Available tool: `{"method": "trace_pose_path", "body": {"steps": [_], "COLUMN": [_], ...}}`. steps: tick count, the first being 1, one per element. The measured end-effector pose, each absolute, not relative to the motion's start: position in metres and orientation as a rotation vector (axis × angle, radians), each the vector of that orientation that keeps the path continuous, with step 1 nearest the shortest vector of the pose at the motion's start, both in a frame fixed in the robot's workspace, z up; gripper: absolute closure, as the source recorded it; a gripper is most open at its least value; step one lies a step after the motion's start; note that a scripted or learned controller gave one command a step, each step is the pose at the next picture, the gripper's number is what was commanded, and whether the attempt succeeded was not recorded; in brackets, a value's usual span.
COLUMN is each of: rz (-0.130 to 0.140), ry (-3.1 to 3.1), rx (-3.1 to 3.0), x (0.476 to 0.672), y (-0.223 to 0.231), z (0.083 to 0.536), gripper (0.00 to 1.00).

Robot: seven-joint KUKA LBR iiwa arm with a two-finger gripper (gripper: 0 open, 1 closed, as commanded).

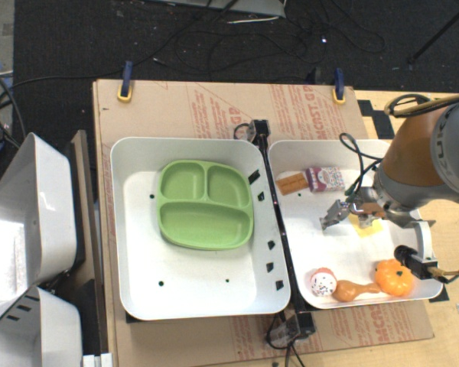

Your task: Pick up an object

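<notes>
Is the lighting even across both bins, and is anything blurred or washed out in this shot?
Camera view: the left bin and right bin are evenly lit and bright, near washed out; the green tray is sharp with a soft shadow; the end effector looks slightly soft; the floor behind is dark.

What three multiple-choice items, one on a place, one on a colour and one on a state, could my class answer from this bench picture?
1. Where does the green divided plate lie?
A. in the left bin
B. in the right bin
C. on the cardboard beside the bins

2. What colour is the small pumpkin in the right bin?
A. blue
B. orange
C. white

3. How does the gripper stand in relation to the bins?
A. over the left bin
B. beyond both bins
C. over the right bin

Answers: 1 A, the plate sits in the middle of the left bin. 2 B, the pumpkin is orange, near the right bin's lower right corner. 3 C, the gripper hangs over the right bin's middle.
</notes>
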State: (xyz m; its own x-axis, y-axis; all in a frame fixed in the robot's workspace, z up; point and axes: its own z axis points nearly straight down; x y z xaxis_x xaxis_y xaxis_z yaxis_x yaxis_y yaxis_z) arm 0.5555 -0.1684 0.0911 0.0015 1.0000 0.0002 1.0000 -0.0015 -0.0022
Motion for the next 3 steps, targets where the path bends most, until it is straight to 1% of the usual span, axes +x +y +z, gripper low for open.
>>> {"method": "trace_pose_path", "body": {"steps": [1, 2, 3], "rz": [-0.001, -0.004, -0.004], "ry": [-2.220, -2.224, -2.228], "rx": [-2.224, -2.226, -2.223], "x": [0.556, 0.558, 0.560], "y": [-0.168, -0.175, -0.175], "z": [0.103, 0.164, 0.210], "gripper": [1.00, 1.00, 1.00]}}
